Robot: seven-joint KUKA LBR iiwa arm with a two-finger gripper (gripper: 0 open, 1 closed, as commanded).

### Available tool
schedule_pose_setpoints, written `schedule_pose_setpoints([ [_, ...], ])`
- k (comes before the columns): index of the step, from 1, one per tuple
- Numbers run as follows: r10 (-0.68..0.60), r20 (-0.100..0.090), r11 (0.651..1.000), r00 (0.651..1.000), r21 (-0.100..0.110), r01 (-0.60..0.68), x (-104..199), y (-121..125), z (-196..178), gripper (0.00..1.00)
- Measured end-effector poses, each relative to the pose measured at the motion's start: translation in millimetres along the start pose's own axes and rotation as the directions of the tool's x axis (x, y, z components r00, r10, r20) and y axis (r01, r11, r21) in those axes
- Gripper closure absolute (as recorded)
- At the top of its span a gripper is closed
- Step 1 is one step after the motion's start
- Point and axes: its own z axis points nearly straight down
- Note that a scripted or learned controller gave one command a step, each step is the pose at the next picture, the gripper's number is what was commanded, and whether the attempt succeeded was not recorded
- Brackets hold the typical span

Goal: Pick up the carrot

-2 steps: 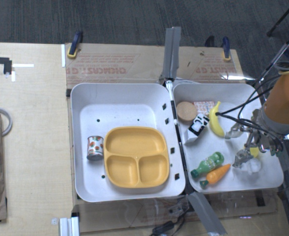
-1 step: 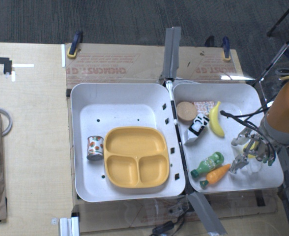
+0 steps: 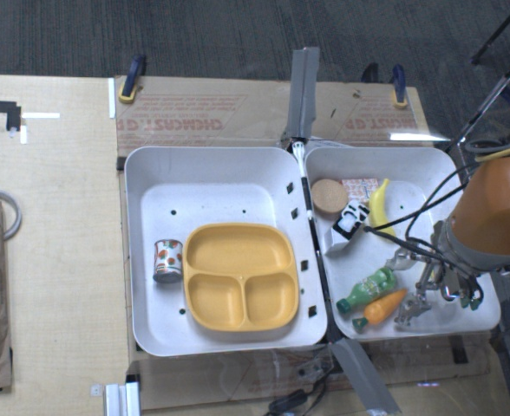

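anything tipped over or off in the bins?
One thing: the small printed can in the left bin lies on its side beside the yellow divided plate. In the right bin, the carrot lies against the green bottle. No spills.

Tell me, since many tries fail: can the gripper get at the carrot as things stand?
Probably yes. The gripper is in the right bin just right of the carrot, whose top is uncovered. The green bottle lying against its far side could get nudged.

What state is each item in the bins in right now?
carrot: lying flat in right bin, not gripped.
green bottle: on its side, touching the carrot.
banana: lying near the back wall.
can: lying on its side in left bin.
yellow plate: flat, right way up.
pincer: low, right of the carrot.
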Motion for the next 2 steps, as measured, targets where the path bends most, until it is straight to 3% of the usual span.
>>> schedule_pose_setpoints([
  [1,0.103,0.003,0.995,0.995,0.0,-0.103,-58,4,-1,0.0],
  [2,0.316,0.0,0.949,0.949,0.001,-0.316,-21,42,-15,0.0],
])
